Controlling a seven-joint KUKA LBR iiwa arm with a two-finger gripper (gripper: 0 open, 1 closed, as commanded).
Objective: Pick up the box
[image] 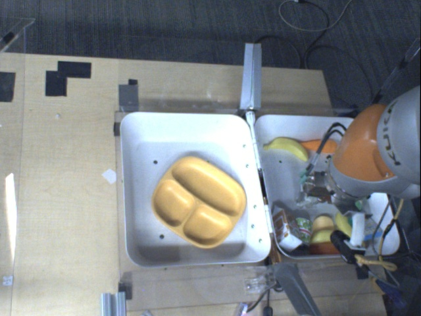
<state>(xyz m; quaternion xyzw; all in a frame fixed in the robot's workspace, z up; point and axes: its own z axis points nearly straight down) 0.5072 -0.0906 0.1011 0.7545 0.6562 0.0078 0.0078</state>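
Note:
The arm, with its orange band [362, 143], reaches into the right bin [279, 170] from the right. My gripper [314, 191] points down over the middle of that bin, seen from above, with much of it hidden under the wrist. A small dark brown box [282, 222] lies at the bin's front left, to the lower left of the gripper and apart from it. Nothing can be seen held in the gripper.
A yellow three-part dish [198, 199] lies in the left bin [141, 176]. The right bin also holds a banana [288, 147], an orange item [314, 146], a green packet [303, 227], round fruit [323, 224] and a white cup [289, 243]. A metal divider [252, 78] separates the bins.

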